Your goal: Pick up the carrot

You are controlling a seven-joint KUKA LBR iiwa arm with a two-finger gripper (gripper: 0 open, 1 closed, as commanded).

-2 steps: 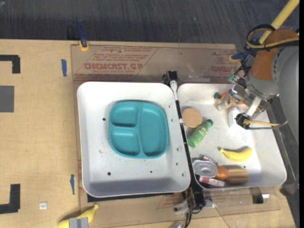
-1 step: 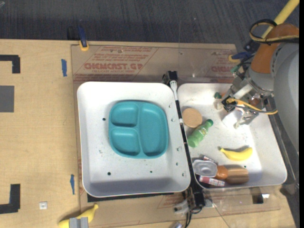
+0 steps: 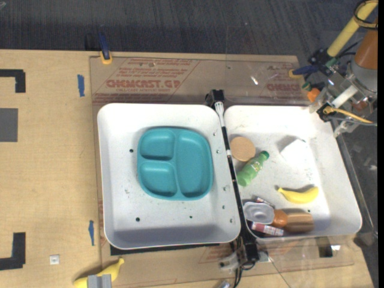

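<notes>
As the count is taken, two white bins are logged side by side: the left bin (image 3: 111, 179) and the right bin (image 3: 343, 182). One teal plate (image 3: 176, 162), split into three compartments, is laid in the left bin, well apart from the gripper (image 3: 333, 108) and far off to its left in view. Seven things are counted in the right bin, all lower in view than the gripper and to its left. One white piece (image 3: 297, 152) is found nearest the gripper, just below it and apart from it. One tan disc (image 3: 243, 149) and one green bottle (image 3: 252, 168) are set further left, close together by the divider between the bins. One banana (image 3: 298, 194) is laid below the white piece. Along the near wall, furthest from the gripper, one silver can (image 3: 258, 211), one red-and-white packet (image 3: 264, 227) and one orange-and-brown stick are bunched together; the last is taken for the carrot (image 3: 294, 221), its shape not clearly made out. The gripper is held over the right bin's far right corner, by the rim, and nothing is seen in its hold. Whether it is open or closed cannot be told from this angle. The arm (image 3: 367, 56) is stretched in from the right edge, the wrist angled down and leftward toward that corner
</notes>
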